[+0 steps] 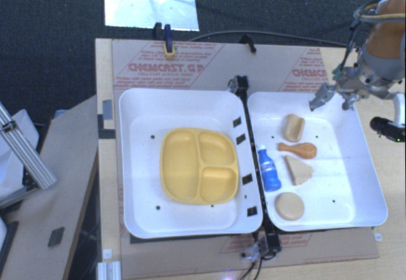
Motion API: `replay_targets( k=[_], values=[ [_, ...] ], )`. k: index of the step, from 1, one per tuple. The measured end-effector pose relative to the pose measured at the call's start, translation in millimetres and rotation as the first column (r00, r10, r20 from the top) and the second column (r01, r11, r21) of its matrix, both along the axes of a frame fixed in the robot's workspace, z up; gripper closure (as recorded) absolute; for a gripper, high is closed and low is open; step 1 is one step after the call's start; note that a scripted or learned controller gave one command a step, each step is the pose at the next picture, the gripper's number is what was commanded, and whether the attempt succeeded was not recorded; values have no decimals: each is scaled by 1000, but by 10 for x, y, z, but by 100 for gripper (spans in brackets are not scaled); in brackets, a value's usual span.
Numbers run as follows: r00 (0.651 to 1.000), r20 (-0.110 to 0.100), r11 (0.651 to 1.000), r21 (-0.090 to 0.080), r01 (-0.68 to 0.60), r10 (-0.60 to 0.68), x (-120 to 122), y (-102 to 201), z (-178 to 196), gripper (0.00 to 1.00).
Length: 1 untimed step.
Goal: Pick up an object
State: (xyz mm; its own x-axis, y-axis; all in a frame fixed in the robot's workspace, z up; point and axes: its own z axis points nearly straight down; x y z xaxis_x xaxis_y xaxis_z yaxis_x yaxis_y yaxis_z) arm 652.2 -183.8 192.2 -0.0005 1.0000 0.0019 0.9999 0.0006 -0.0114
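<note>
A bench (76, 145) seen from above carries two shallow white bins side by side. The left bin (136, 113) holds a yellow divided plate (200, 166), lying flat near its middle. The right bin (361, 158) holds the things that could be picked up, grouped toward its left half: a tan bread roll (293, 127) at the top, an orange-brown drumstick (298, 149) just below it, a pale wedge (299, 170) below that, a round tan biscuit (290, 206) nearest the front edge, and a small blue bottle (268, 169) lying along the bin's left wall. They lie close together but mostly apart from one another, which should leave room for fingers to close around one. The grey arm reaches in from the right, and its gripper (334, 98) hangs over the upper right part of the right bin, above and to the right of the bread roll. Its two fingers are spread apart with nothing between them. Judging by this, no object has been chosen or grasped yet; the roll is the nearest candidate.
</note>
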Motion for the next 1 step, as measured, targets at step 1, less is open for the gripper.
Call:
replay_targets(
  k=[1],
  values=[
    [1000,13,1000,-2,-3,3,28,7,93,0]
  ],
)
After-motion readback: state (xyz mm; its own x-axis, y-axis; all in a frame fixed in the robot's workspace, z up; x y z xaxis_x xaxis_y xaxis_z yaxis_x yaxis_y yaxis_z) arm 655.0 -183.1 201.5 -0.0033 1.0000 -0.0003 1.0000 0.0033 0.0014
